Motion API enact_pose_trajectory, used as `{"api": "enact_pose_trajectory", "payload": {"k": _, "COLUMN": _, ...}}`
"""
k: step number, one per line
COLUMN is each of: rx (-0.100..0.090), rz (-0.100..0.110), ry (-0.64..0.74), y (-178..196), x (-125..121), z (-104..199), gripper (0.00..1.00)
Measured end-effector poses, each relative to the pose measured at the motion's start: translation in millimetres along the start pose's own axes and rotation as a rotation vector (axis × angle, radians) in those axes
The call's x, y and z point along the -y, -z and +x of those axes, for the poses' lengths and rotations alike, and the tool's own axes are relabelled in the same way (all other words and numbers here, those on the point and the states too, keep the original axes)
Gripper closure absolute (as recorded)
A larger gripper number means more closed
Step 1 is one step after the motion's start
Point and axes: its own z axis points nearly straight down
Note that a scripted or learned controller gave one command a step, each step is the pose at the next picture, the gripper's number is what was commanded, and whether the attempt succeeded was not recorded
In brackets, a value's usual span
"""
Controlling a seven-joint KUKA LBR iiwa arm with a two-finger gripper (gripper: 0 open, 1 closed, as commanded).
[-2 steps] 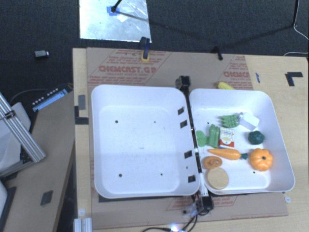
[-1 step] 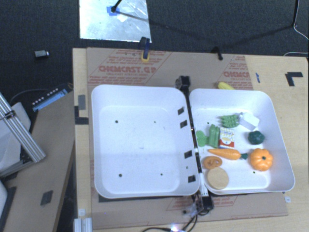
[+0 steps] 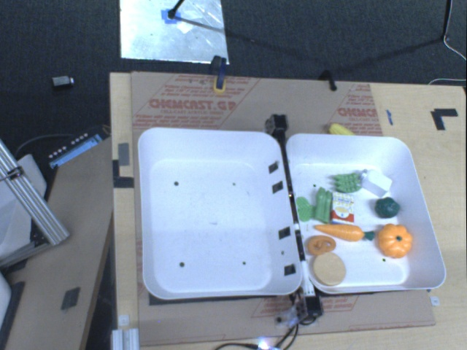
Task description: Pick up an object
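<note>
Toy foods being kept in right bin [image 3: 423,195], carrot [image 3: 340,232] beside pumpkin [image 3: 395,240], cracker [image 3: 329,270] near front wall, gripper finger state undeterminable.

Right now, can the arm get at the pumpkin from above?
Probably yes. The pumpkin sits in the right bin with open space around it; the carrot and dark green piece lie apart from it, nothing over it.

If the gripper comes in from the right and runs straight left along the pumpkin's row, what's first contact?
Likely the right bin at its outer wall, if travelling low. Above the rim, the orange pumpkin first, then the carrot. Height can't be judged from this view.
</note>
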Motion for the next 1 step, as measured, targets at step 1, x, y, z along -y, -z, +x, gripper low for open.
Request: {"api": "enact_pose_trajectory", "payload": {"k": 1, "rx": -0.006, "rz": -0.001, "ry": 0.015, "y": 0.5, "x": 4.9, "z": 142.2, "gripper": 1.00}}
